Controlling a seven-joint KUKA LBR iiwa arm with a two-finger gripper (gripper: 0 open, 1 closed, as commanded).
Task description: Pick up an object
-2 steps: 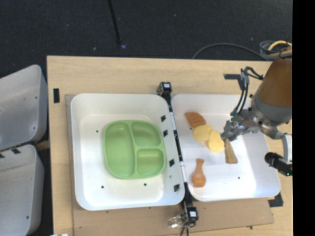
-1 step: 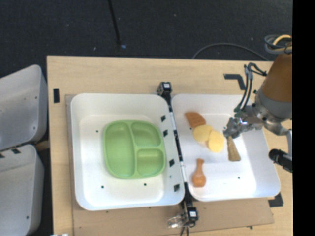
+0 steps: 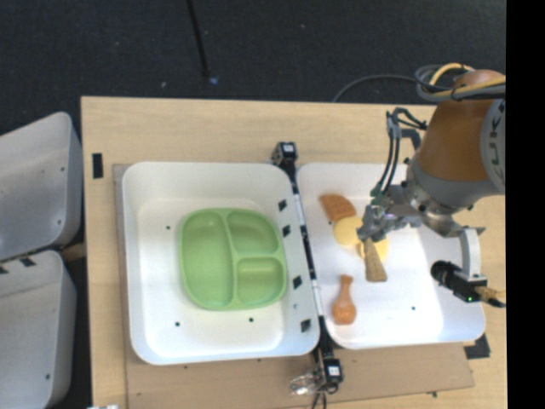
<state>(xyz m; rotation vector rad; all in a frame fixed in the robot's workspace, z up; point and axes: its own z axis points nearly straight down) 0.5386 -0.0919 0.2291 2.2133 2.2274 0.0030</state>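
Bins sit side by side before you: the left white bin [image 3: 145,331] carries a light green, three-compartment plastic tray [image 3: 232,258]. In the right white bin [image 3: 426,322] you see an orange-brown drumstick-shaped toy [image 3: 344,300], an orange wedge-shaped piece [image 3: 338,206], a pale yellow round piece [image 3: 347,231] and a tan stick-like piece [image 3: 375,265]. Above those, the grey gripper [image 3: 373,227] hovers low; whether its claw is released or clenched, you cannot tell.

Even, fairly bright light fell from overhead, and the two white bins [image 3: 213,348] verged on washed out, their walls and floors hard to separate. Shadows were soft and short. The dark floor [image 3: 255,32] beyond the pale surface [image 3: 213,130] kept little detail. The picture was coarse and slightly soft, blurring small parts around the arm [image 3: 456,156].
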